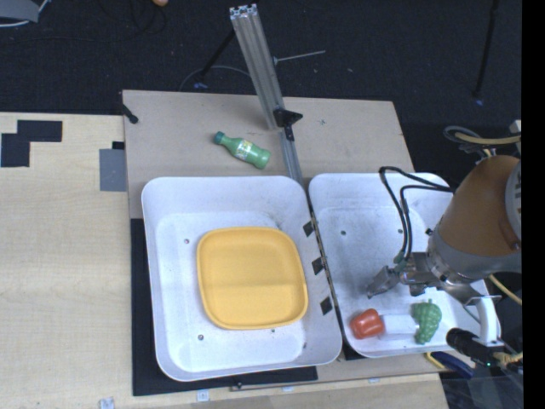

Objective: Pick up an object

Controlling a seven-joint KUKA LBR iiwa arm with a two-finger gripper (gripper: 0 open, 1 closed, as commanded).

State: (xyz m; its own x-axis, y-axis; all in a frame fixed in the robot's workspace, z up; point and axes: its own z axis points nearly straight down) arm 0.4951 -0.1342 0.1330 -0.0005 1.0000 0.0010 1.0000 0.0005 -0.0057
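Two white bins [162, 228] sat side by side; the gripper [393, 281] hovered above a red pepper [367, 323] and broccoli [427, 319], its grip impossible to tell.

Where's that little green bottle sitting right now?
The green bottle lies on its side on the bench board, outside both bins, just beyond the far rim of the left bin and left of the slanted metal rail.
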